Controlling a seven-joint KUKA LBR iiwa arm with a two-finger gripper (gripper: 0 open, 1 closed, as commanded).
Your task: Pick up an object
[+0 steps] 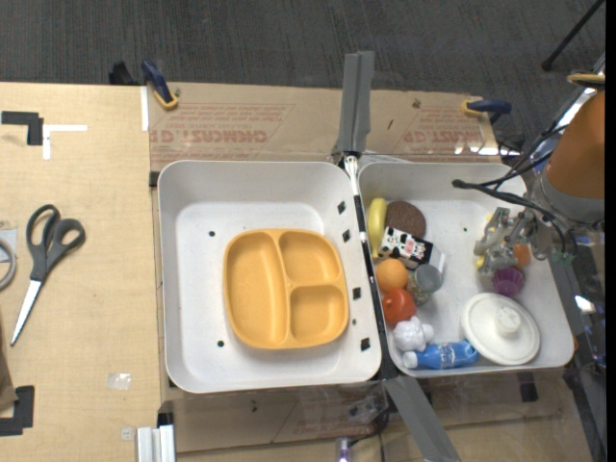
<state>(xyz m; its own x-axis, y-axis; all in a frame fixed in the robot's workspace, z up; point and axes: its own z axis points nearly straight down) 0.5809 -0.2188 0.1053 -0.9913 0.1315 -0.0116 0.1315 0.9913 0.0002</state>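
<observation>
Surface (77, 354): pale wood, cardboard sheet under two white bins.

Nearest, right bin (452, 176): one white lid (500, 329), one blue bottle (445, 356), one white toy (412, 335), one tomato (397, 304), one orange (391, 274), one purple ball (508, 280).

Left bin (183, 258): one yellow tray (286, 287), three compartments.

Pincer (500, 243) low in right bin, just above purple ball; grip state: cannot tell.

Farther: one cow-print box (404, 246), writing unreadable; one banana (376, 222); one brown disc (407, 218).

One pair of scissors (43, 253) on the left.

Cardboard print reversed, unreadable.

Two blue clamps (159, 83) at the far edge.
</observation>
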